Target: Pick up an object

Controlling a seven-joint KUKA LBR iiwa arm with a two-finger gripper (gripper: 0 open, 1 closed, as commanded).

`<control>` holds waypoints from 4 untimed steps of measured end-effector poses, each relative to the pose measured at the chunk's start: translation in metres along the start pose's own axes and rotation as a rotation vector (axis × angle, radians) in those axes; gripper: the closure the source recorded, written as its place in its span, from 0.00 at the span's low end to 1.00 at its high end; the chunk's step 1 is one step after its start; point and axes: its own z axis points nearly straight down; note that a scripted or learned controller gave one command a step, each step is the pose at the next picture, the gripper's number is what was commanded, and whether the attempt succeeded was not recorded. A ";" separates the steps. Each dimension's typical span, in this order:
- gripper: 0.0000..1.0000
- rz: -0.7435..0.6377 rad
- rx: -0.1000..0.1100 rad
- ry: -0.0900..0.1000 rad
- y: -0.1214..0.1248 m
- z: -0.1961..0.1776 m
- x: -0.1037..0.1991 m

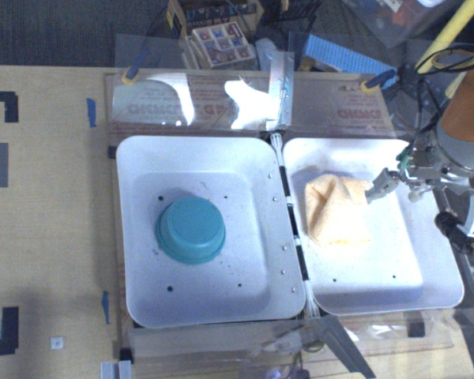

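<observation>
A crumpled pale yellow cloth (337, 209) lies in the left half of the right bin (395, 279). A teal bowl (191, 228) sits upside down in the middle of the left bin (142, 164). My gripper (395, 191) hangs over the right bin's upper right part, just right of the cloth. It stands open, and its left fingertip (376, 190) is at the cloth's right edge. Nothing is held between the fingers.
The grey arm with its orange band (464, 117) reaches in from the right over the right bin's rim. Cardboard panels (150, 101) stand behind both bins. Boxes and cables (221, 30) clutter the floor beyond the bench.
</observation>
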 end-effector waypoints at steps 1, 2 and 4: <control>0.00 -0.040 -0.004 -0.002 0.076 0.093 0.031; 1.00 -0.042 -0.009 -0.005 0.078 0.082 0.031; 0.00 -0.395 -0.007 -0.002 0.053 0.104 0.005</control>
